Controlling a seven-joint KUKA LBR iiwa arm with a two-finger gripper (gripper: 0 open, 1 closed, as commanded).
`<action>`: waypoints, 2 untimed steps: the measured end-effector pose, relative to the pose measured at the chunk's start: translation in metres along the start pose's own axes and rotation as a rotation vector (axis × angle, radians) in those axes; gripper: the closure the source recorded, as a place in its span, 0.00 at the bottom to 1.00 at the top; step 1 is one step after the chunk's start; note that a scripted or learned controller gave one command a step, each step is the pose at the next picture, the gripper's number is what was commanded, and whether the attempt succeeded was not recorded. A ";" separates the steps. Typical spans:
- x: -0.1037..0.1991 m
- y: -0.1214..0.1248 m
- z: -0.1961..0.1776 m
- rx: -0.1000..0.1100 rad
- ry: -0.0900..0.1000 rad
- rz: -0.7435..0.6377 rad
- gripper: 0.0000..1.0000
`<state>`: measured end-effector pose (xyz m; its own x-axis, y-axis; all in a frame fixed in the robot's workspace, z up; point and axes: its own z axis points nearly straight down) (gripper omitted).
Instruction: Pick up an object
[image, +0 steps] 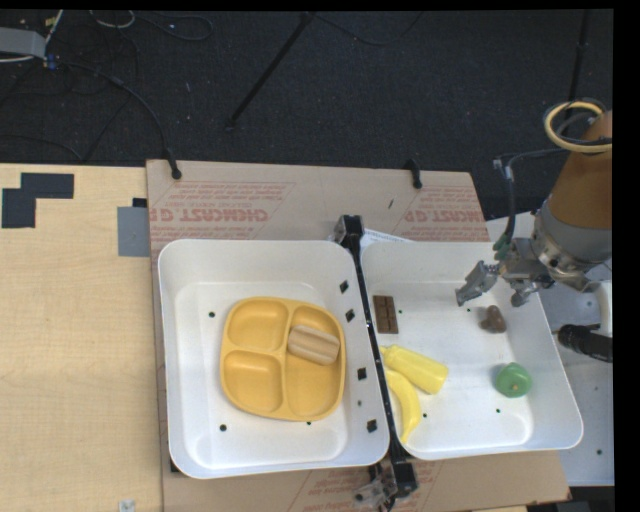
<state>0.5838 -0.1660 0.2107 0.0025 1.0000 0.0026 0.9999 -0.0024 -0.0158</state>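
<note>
My gripper (497, 291) hangs over the back right part of the right bin (450, 440), open, with nothing between its fingers. Just below it on the bin floor lies a small brown lump (492, 319). A green round fruit (513, 380) sits nearer the front right. Against the divider lie a yellow banana (406, 405) and a second stubby yellow piece (417, 368). A dark brown bar (385, 313) rests near the divider further back.
The left bin (190, 300) holds a yellow compartment plate (255, 365) with a tan bread-like piece (314, 345) on it. A black divider (365, 340) separates the bins. Cardboard lies under them, and the wooden bench stretches left.
</note>
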 end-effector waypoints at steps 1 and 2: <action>0.000 0.003 -0.009 -0.014 -0.003 -0.003 0.00; 0.004 -0.002 0.052 -0.010 -0.001 -0.002 0.00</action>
<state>0.5811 -0.1616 0.1587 0.0000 1.0000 0.0015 1.0000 0.0000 -0.0053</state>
